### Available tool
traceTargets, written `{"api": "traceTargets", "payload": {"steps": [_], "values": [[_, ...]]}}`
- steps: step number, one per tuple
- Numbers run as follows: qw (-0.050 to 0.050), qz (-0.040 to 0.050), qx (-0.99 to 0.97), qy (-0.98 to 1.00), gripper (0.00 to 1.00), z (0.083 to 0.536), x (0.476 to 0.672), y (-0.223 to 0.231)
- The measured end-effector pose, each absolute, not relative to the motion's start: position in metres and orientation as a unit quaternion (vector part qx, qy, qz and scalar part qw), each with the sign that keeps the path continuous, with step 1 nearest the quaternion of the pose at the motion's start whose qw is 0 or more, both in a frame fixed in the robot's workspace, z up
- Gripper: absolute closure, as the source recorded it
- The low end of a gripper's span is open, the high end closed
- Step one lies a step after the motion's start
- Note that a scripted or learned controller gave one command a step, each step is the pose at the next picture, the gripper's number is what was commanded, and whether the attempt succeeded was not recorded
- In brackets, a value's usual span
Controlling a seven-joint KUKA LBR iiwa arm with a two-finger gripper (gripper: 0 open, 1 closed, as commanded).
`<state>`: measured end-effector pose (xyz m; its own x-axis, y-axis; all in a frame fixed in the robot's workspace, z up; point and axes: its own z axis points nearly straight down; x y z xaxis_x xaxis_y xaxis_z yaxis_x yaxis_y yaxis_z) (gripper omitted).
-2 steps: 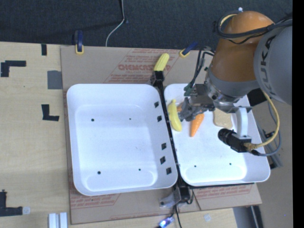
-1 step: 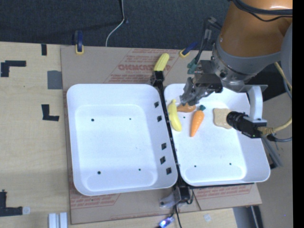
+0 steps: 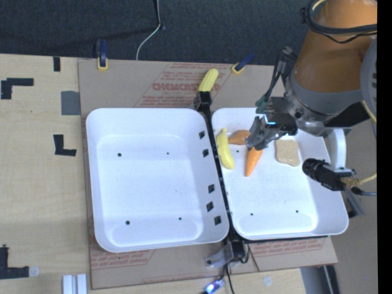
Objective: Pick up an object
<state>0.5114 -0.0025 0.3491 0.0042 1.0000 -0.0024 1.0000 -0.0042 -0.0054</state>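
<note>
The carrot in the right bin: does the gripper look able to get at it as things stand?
Probably yes. The gripper hangs right over the top end of the carrot, with nothing lying on it. The banana to one side and the tan bread slice to the other lie apart from it.

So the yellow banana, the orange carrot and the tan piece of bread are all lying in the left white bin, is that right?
Not quite. The camera view shows the yellow banana, the orange carrot and the tan piece of bread all lying in the right white bin, not the left white bin.
</note>
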Motion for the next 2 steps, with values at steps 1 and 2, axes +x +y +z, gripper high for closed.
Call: {"api": "traceTargets", "payload": {"steps": [1,2], "values": [[0.0,0.0001,-0.707,-0.708,1.0,0.368,0.526,-0.005],[0.001,0.0011,-0.708,-0.706,1.0,0.369,0.482,-0.037]]}}
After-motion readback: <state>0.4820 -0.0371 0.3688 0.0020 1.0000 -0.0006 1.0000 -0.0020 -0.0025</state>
